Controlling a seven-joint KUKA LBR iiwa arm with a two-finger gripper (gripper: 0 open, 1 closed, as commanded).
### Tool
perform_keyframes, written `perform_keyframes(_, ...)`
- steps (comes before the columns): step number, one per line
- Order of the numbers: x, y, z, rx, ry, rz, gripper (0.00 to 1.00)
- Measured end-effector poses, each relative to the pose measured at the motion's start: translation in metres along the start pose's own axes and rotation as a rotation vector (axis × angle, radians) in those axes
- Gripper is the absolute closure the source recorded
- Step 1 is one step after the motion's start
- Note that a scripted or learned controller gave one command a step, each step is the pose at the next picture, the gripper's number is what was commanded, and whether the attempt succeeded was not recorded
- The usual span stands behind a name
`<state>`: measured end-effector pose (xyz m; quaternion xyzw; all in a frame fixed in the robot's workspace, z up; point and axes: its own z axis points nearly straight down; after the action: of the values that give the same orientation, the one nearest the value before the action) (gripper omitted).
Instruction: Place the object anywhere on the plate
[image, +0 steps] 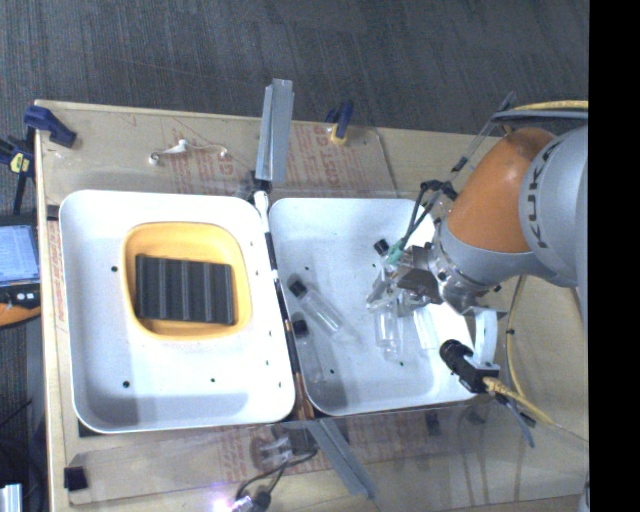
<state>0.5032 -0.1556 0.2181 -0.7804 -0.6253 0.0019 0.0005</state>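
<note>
Reaching in from the right, the grey arm (520, 215) with its orange band hangs over the right-hand bin (340, 390), its gripper (385, 300) low over the bin's middle. A clear, glassy object (387, 330) shows directly under the gripper, its pale outline running down toward the bin floor; whether it sits between the fingers or merely lies beneath them cannot be told, and how far the gripper is parted is equally unclear. Another small clear piece with a dark end (312, 303) lies on the same bin's floor, to the gripper's left and apart from it. The yellow plate (185, 240), carrying a dark ribbed block (186, 290), rests in the left-hand bin (150, 400), well apart from the gripper.
</note>
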Motion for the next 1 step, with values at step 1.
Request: perform_keyframes(1, 0.0439, 0.0261, -0.0585, 0.000, 0.002, -0.179, 1.00)
